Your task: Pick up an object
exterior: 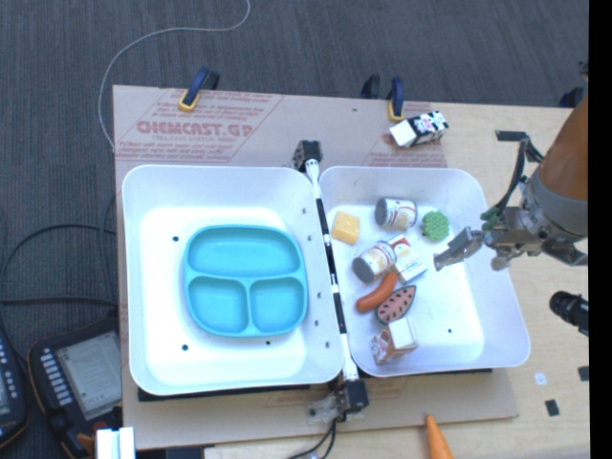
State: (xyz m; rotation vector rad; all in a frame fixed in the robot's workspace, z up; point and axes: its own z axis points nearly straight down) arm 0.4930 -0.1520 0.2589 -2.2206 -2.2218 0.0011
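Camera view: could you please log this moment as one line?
gripper: open, over right bin, holding nothing | items in right bin | blue tray: left bin

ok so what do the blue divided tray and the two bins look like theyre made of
The blue tray looks like moulded plastic, matte to slightly satin: one even colour, with rounded compartment walls. The left bin and right bin look like thin formed white plastic with a smooth, faintly glossy finish and soft rolled rims, though coated metal can't be ruled out from this view.
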